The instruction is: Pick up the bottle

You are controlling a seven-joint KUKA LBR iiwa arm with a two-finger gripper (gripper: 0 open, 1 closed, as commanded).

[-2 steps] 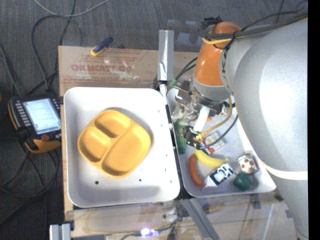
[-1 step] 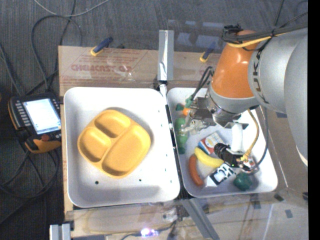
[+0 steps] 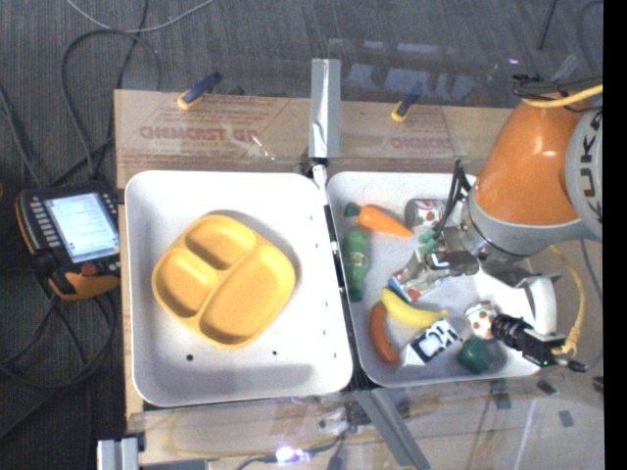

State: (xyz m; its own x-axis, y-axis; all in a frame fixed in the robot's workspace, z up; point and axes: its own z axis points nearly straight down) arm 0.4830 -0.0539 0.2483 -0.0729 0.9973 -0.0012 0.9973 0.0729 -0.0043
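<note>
A: Bench check. Two white bins side by side. Left bin (image 3: 147, 360) carries one yellow divided plate (image 3: 224, 278), three compartments, sitting a little toward the bin's 10 o'clock corner.

B: And the right bin (image 3: 345, 192)?

A: Crowded. Green bottle (image 3: 355, 260) lies on its side along the left wall, at about 9 o'clock in that bin, long axis running 12 to 6. It touches nothing but the bin floor as far as I can see.

B: Neighbours?

A: Carrot (image 3: 383, 221) just at the bottle's 1 o'clock. Can (image 3: 424, 212) at the carrot's 3 o'clock, partly behind the arm. Banana (image 3: 411, 310) near the bin's centre, red sausage-shaped piece (image 3: 382, 334) at the banana's 7 o'clock. Black-and-white block (image 3: 434, 341) at the banana's 5 o'clock, dark green round thing (image 3: 478, 356) at 5 o'clock in the bin, with a small white piece (image 3: 478, 317) directly above it.

B: Arm?

A: Arm (image 3: 534, 169) enters at 3 o'clock, orange band filling the upper right. Gripper (image 3: 428, 267) hangs over the middle of the right bin, above the banana, well apart from the bottle, which lies at its 9 o'clock.

B: Fingers open or closed?

A: Cannot tell; too cluttered there. Nothing visibly held.

B: Outside the bins?

A: Handheld screen unit (image 3: 71, 228) on the floor at 9 o'clock. Two clamps (image 3: 199, 89) along the cardboard at 12 o'clock.
</note>
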